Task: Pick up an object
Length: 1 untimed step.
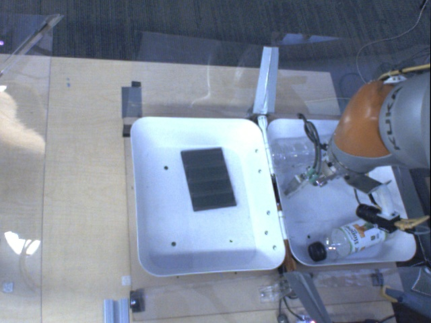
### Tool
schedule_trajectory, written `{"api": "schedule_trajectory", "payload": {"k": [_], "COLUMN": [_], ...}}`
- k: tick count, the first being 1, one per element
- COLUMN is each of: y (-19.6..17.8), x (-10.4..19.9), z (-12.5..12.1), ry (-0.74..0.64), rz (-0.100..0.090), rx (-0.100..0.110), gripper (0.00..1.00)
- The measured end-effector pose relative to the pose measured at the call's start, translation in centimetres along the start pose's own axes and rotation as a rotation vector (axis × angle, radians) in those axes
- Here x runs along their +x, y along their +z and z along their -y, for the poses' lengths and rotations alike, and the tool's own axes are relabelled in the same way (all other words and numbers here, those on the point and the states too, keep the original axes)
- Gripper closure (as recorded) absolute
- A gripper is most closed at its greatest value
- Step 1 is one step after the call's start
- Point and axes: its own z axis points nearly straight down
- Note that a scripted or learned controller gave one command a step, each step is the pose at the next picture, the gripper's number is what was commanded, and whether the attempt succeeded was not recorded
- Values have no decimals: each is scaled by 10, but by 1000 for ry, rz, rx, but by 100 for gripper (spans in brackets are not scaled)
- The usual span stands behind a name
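Bottle point(345, 240) is seen lying on its side at the right bin's point(316, 210) near edge, long axis roughly left-right, black cap pointing left. Gripper point(311, 177) is located above the bin's middle; finger state cannot be told, view too cluttered. Dark slab point(208, 178) lies in the left bin point(155, 200).

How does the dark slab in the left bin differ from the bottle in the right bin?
The slab is flat, dark grey and rectangular with ridged bands; the bottle is rounded, clear, with a black cap and a label. The slab lies near the middle of the left bin; the bottle lies on its side against the near rim of the right bin. Both rest apart from the gripper.
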Motion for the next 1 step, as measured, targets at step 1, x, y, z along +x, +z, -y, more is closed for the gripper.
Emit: {"api": "schedule_trajectory", "payload": {"k": [1], "y": [-96], "x": [23], "z": [-50], "ry": [50], "rz": [-2], "rx": [8], "gripper": [0]}}
